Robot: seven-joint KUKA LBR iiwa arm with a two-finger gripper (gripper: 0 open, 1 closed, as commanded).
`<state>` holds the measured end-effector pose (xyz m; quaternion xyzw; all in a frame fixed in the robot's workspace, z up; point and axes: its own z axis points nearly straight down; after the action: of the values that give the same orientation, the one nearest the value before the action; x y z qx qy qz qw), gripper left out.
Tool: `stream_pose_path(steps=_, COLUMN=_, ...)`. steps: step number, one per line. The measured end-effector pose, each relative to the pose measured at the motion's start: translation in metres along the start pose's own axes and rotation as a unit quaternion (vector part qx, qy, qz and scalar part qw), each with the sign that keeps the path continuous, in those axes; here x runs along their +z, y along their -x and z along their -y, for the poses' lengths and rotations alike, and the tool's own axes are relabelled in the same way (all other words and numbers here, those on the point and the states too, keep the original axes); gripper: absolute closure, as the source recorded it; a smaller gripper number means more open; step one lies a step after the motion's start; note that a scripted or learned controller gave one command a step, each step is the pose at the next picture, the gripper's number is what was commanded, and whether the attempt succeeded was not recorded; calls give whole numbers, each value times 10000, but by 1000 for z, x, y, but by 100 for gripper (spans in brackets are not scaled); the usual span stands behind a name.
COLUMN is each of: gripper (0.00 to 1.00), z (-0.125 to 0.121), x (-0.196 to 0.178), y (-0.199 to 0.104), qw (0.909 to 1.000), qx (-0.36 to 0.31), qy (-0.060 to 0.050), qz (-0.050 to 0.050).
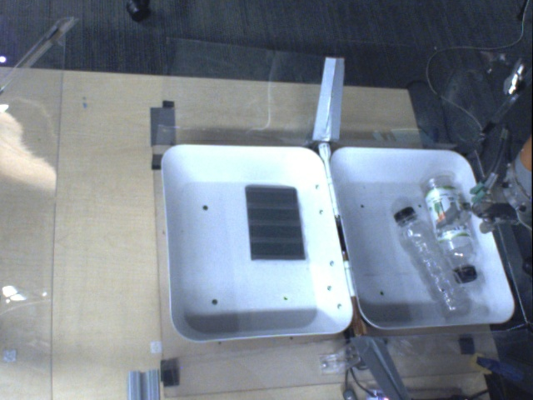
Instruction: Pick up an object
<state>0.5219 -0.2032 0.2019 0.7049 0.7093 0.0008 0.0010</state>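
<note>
The right bin (366,307) holds two clear plastic bottles, a black-capped bottle (426,261) and a green-labelled bottle (447,219) just beside the tool (491,207), whose grip cannot be told, both lying slantwise, while the left bin (191,248) farther off holds a dark ribbed block (275,222).

A pale wooden bench top (92,248) fills most of the view, with dark grey ribbed flooring (250,11) running along the far side behind it. A clear plastic sheet (33,182) lies over the bench's left part, catching bright patches of glare. Thin dark cables (454,65) loop at the far right, and a narrow grey metal bar (329,98) stands at the bench's middle.
</note>
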Motion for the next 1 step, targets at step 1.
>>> stream_pose_path(steps=1, gripper=0, z=-30, x=-89, y=-4, qw=9997, qx=-242, qy=25, qz=9)
